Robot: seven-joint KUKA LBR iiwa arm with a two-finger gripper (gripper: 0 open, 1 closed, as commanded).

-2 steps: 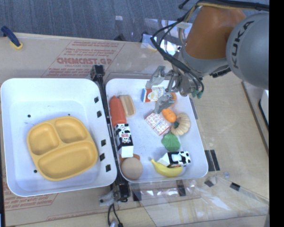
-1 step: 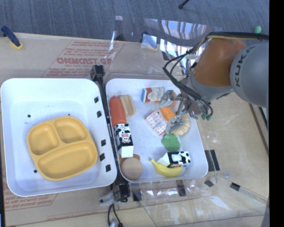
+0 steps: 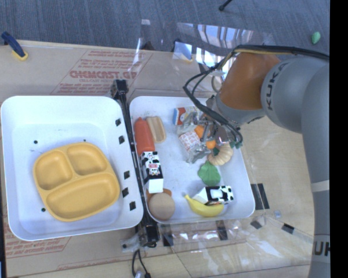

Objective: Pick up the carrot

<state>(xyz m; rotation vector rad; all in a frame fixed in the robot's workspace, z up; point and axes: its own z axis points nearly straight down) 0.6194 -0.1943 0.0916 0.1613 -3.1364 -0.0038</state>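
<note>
In the right bin [image 3: 242, 172], a small orange carrot [image 3: 211, 145] pokes out from under the arm's wrist, beside a crinkled clear wrapper [image 3: 191, 141]. My gripper [image 3: 212, 134] hangs low over the bin's upper right part, directly above the carrot and the wrapper. Cables and the wrist hide most of the carrot. I cannot make out whether anything is held.
The right bin also holds a red sausage [image 3: 143, 136], a bun [image 3: 156, 128], two cow-print boxes [image 3: 152, 165] [image 3: 219, 194], an egg [image 3: 161, 206], a banana [image 3: 204, 207], a green leafy piece [image 3: 209, 172] and a tan biscuit [image 3: 222, 155]. A yellow divided plate [image 3: 75, 181] lies in the left bin [image 3: 17, 114].
</note>
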